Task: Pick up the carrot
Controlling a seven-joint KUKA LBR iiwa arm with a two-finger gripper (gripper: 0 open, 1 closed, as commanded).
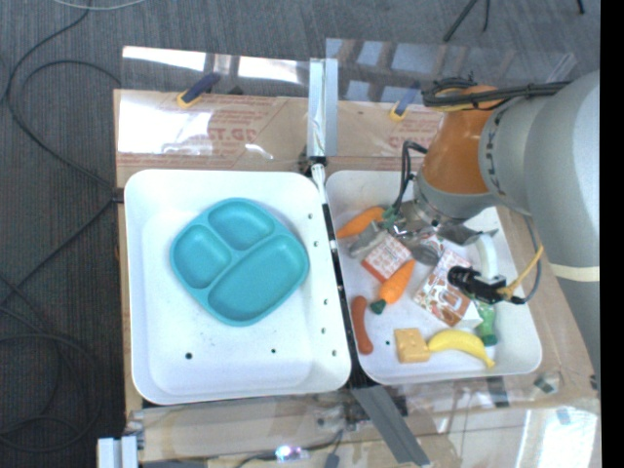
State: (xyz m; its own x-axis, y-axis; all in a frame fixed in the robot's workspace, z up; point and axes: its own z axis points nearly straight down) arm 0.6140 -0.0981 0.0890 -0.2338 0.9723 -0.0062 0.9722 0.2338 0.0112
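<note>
Right bin (526, 354): carrot (395, 283) lies mid-bin, tilted, its upper end beside gripper (414, 237); finger state cannot be told. Second carrot (357, 223) at upper left. Orange-and-white packet (386, 255) between both carrots, touching the first. Second packet (441, 295) just right. Sausage (362, 324), cheese wedge (411, 345), banana (461, 345) along front. Left bin (146, 359): teal divided plate (240, 259).

Lighting is bright and even, coming from overhead, so shadows stay soft and short. The two white bins (234, 378) come out nearly blown out, and there's streaky glare on the clear plastic sheet (224, 66) along the bench's far edge. Overall sharpness is soft, low-res, slightly grainy on the dark carpet (58, 291).
</note>
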